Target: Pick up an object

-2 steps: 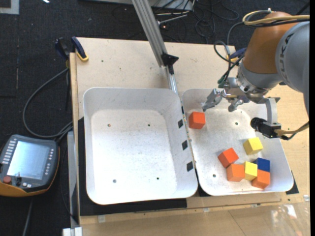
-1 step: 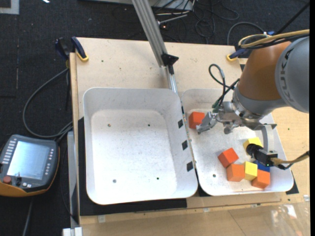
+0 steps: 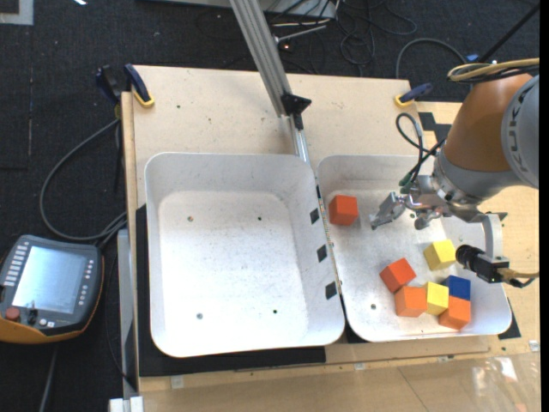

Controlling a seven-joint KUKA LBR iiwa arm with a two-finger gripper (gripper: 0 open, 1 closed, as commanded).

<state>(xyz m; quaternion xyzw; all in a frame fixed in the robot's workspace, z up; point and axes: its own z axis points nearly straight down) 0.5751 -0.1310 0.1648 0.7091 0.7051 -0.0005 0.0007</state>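
Though several blocks lie in the right bin (image 3: 360,326), a lone orange cube (image 3: 343,209) sits near its upper left corner, apart from the others. Just right of it hangs the gripper (image 3: 388,212), fingers spread and grasping nothing. Toward the bin's lower right lies a cluster of blocks (image 3: 431,290), orange, yellow and blue. Left bin (image 3: 171,178) adjoins.
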